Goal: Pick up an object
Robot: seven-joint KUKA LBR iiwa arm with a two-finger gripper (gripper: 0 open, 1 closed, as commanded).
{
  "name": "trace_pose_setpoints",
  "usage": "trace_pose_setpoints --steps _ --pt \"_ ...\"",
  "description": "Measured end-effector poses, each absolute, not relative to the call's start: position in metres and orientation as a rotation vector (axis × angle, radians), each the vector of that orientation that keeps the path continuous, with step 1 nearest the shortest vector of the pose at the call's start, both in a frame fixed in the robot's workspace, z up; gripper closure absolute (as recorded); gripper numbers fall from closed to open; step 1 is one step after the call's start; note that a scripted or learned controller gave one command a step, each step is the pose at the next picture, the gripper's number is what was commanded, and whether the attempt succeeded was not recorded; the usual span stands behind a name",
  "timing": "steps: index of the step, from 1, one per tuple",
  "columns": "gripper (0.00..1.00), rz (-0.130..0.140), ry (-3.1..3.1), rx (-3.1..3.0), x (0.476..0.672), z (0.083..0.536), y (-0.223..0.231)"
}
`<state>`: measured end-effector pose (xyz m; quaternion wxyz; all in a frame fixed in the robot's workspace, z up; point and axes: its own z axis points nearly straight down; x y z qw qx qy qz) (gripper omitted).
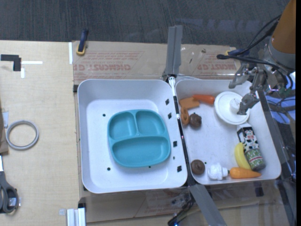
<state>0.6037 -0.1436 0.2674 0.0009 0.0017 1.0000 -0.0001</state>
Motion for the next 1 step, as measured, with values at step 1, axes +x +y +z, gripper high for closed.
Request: trace_pose_setpoints --steps 1 --pt "0.0 0.0 3.14 0.071 0.5714 0.1782 -0.2099"
